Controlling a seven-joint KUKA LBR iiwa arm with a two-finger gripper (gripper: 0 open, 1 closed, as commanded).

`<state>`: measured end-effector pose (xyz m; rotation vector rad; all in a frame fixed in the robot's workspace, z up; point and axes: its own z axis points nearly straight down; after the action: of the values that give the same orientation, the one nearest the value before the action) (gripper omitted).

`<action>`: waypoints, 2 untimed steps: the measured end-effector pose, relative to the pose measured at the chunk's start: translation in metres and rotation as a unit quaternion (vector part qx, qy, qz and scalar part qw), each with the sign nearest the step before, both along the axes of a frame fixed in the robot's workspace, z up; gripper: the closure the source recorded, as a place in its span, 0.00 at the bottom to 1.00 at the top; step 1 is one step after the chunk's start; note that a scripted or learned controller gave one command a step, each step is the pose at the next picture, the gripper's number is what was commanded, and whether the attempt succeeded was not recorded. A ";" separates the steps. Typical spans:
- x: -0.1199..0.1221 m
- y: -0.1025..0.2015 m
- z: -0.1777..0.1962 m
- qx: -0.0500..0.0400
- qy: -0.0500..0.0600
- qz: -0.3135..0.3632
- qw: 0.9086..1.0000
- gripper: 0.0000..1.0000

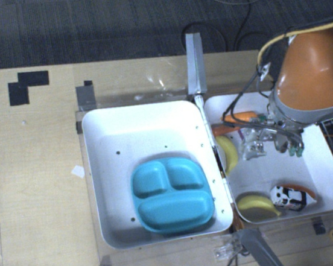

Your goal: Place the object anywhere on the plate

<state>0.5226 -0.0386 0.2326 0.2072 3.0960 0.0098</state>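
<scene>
A blue plate [172, 194] with three compartments lies in the front half of the left bin [107, 167], with nothing on it. My gripper [254, 146] hangs low over the middle of the right bin [326, 182], under the arm's orange band [317, 73]. It hovers just right of a yellow banana-like piece [228, 151] that leans on the bin's left wall. An orange carrot-like piece [242, 117] lies behind the gripper, partly hidden by cables. I see nothing clearly between the gripper's tips.
At the right bin's front lie a second yellow piece [256, 204] and a black, white and orange toy [290, 197]. A metal divider post [195, 64] stands between the bins at the back. The plate's surroundings in the left bin are bare white floor.
</scene>
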 end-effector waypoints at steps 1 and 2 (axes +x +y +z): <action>0.000 0.000 0.000 0.000 0.000 0.000 1.000 0.00; 0.003 0.001 0.012 0.001 -0.005 0.000 1.000 1.00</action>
<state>0.5252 -0.0378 0.2447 0.2072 3.0861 0.0124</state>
